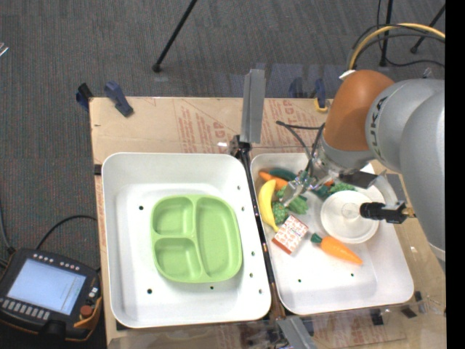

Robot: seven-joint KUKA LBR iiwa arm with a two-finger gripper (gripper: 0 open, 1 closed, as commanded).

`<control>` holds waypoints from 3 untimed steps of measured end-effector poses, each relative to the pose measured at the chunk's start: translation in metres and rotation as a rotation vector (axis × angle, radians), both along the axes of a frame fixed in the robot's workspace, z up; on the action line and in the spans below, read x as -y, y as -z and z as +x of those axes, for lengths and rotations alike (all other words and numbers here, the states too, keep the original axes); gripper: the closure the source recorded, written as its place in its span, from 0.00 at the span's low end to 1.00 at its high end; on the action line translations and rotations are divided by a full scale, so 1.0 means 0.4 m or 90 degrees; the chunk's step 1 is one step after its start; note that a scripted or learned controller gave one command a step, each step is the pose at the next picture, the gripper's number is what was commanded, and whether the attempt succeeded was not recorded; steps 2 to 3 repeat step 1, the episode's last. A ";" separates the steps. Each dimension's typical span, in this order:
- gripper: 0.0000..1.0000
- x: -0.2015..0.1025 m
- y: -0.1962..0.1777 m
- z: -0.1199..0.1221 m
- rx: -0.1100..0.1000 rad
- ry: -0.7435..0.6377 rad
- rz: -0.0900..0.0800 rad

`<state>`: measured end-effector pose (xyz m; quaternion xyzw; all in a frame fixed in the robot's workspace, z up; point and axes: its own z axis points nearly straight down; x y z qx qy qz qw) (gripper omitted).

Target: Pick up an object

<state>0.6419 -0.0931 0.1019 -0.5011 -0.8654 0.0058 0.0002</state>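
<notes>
The right bin (363, 293) holds a yellow banana (267, 202), a green broccoli piece (289, 208), a red-and-white box (290, 234), two orange carrots (340, 249) (275, 177) and a white bowl (349, 215). My gripper (299, 188) reaches down at the bin's upper left, right above the broccoli and beside the banana. Nothing is visibly lifted between its fingers.
The left bin (123, 195) holds a green divided plate (196, 238). A grey post (253, 111) stands behind the seam between the bins. A teach pendant (47, 289) lies at the lower left, off the bench.
</notes>
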 end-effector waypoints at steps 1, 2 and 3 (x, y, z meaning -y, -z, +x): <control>1.00 -0.255 -0.353 0.012 0.013 -0.030 0.007; 1.00 -0.255 -0.353 0.012 0.013 -0.030 0.007; 1.00 -0.255 -0.353 0.012 0.013 -0.030 0.007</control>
